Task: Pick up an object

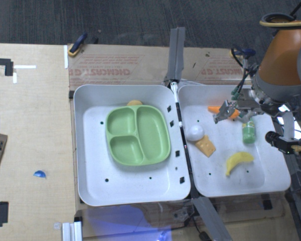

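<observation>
Arm is hanging over right bin [271, 182] — gripper [230, 112] sitting at the orange carrot piece [215, 109] near the back wall; can't tell its state. Green bottle [249, 132], banana [238, 161], white ball [194, 132], cheese wedge [206, 146] lying apart. Green divided plate [138, 134] sitting in left bin [90, 179].

Jaws of the gripper [230, 111] low over the right bin [271, 182], orange carrot piece [214, 109] touching them, green bottle [249, 132] just beside, banana [238, 161] nearer the front, green divided plate [138, 134] well apart in the left bin [90, 185]
</observation>
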Robot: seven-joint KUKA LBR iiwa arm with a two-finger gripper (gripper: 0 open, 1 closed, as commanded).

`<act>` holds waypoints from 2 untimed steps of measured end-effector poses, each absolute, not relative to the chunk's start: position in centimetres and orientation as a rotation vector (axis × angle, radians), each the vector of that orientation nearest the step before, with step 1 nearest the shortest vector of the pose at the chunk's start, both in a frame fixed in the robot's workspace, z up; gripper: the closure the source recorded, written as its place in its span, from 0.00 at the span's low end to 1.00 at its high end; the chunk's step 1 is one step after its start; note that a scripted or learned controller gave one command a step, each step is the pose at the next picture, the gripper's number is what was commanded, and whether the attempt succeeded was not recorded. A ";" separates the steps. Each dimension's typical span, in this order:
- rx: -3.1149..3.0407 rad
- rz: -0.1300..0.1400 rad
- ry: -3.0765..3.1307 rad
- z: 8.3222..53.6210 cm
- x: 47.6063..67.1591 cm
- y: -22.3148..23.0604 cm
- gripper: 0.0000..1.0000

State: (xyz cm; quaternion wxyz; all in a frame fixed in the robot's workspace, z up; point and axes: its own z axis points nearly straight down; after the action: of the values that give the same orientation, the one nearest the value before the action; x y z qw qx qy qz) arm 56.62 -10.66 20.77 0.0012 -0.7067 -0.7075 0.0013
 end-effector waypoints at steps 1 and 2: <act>-2.194 0.003 -2.249 12.8 65.9 -11.2 0.00; -2.128 0.002 -2.314 9.2 65.9 -15.0 0.00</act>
State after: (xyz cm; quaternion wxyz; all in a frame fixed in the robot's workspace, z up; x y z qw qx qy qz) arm 65.89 -15.01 9.24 -0.0008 -0.6769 -0.7361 0.0005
